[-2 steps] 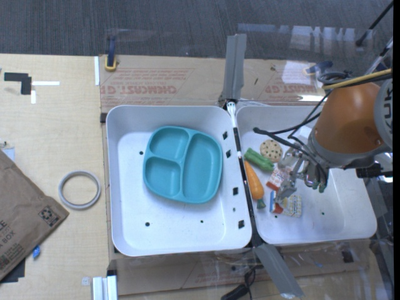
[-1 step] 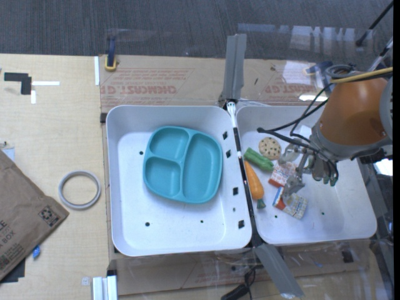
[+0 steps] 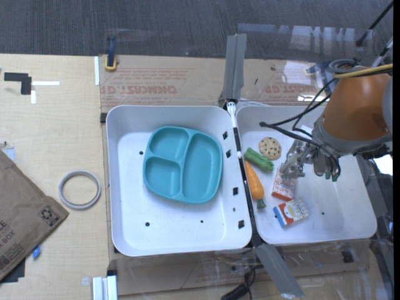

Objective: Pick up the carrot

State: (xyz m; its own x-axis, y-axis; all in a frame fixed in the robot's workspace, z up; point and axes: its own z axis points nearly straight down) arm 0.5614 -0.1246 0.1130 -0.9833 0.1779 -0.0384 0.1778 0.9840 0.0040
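Now, by label, left to right:

Counter (image 3: pixel 56 136): light wood; one brown cardboard box (image 3: pixel 22 214) at the left edge, one tape ring (image 3: pixel 79 189) lying flat beside it.
Left bin (image 3: pixel 119 167): one teal plate (image 3: pixel 184 164) with three compartments, lying flat near the bin's middle.
Right bin (image 3: pixel 350 220): touches the left bin along a shared wall.
Carrot (image 3: pixel 254 181): one, orange with a green stem end, lying in the right bin right against the shared wall, pointing roughly front to back.
Green piece (image 3: pixel 259 159): one, lying just behind the carrot, tilted across its far end.
Cookie (image 3: pixel 269 146): one, round and speckled, behind the green piece, near the bin's back.
Packets: two, a red-and-white one (image 3: pixel 282 185) under the pincer, a second (image 3: pixel 292 211) nearer the front.
Arm (image 3: pixel 356 108): reaches in from the right, orange band above the wrist, wrist pointing down over the right bin.
Pincer (image 3: pixel 294 167): hangs right of the carrot, apart from it, over the red-and-white packet; whether open or closed I cannot tell.
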